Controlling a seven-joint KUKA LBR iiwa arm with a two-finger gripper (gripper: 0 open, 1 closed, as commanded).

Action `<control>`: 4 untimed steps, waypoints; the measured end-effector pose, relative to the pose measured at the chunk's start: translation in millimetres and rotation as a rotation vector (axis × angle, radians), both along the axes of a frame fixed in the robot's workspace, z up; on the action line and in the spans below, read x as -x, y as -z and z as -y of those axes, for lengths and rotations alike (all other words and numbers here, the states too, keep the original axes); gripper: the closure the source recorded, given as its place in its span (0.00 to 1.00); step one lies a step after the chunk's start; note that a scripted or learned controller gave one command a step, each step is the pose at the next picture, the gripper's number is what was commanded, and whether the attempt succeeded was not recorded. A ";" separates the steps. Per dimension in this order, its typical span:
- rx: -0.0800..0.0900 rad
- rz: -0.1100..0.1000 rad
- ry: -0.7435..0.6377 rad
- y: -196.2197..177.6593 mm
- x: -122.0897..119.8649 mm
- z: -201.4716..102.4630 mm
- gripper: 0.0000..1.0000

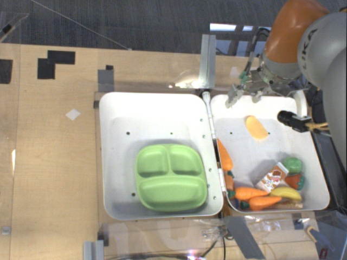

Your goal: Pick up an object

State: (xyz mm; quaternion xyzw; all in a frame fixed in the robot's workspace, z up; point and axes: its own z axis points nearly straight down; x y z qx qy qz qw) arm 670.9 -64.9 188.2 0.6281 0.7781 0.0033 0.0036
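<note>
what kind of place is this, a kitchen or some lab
Most likely a robotics lab bench, not a kitchen. A grey arm with an orange band reaches over two shallow white bins, one holding a green plastic divided tray, the other a pile of toy food such as plastic carrots.

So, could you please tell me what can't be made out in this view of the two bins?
- Claw: small against the right bin's far rim; open or shut is unclear, and nothing shows in it.
- Carton: print too small to read.
- Green item: partly hidden by the carton and banana; its kind is unclear.
- Carrots by the divider: overlapping, so the count is unsure.
- Arm: cut off by the right edge.
</note>
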 end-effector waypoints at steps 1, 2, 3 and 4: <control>0.002 0.001 -0.085 98.9 4.4 42.5 0.00; 0.004 0.002 -0.094 98.2 41.0 93.1 0.00; 0.002 0.012 -0.095 84.2 37.5 90.8 1.00; 0.002 0.012 -0.095 84.4 37.6 90.8 0.00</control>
